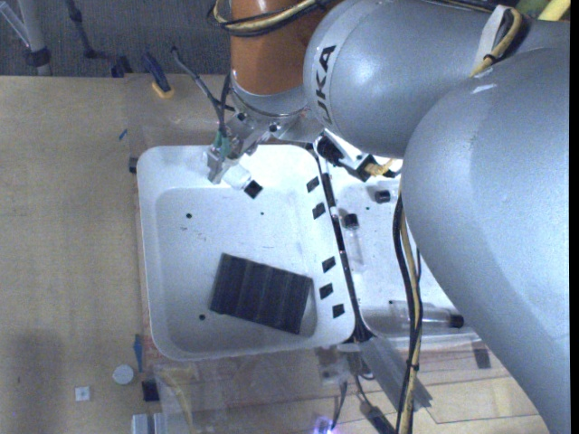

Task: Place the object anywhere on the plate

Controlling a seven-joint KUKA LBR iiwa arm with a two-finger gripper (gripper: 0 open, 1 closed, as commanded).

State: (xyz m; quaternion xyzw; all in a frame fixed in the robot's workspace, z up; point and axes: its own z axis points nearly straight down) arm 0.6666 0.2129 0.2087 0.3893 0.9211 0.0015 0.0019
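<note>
The left white bin (163, 269) stands on a tan bench (63, 206). Black square markers (326, 265) run along the bin's right rim. On the bench far from the bin's far-left corner lies a small blue and yellow clamp-like thing (159, 81). Near the bin's near-left corner sit a small round grey disc (122, 374) and a little white square tag (82, 392).

A dark ribbed rectangular plate (261, 293) lies flat, slightly skewed, on the left bin's floor
</note>
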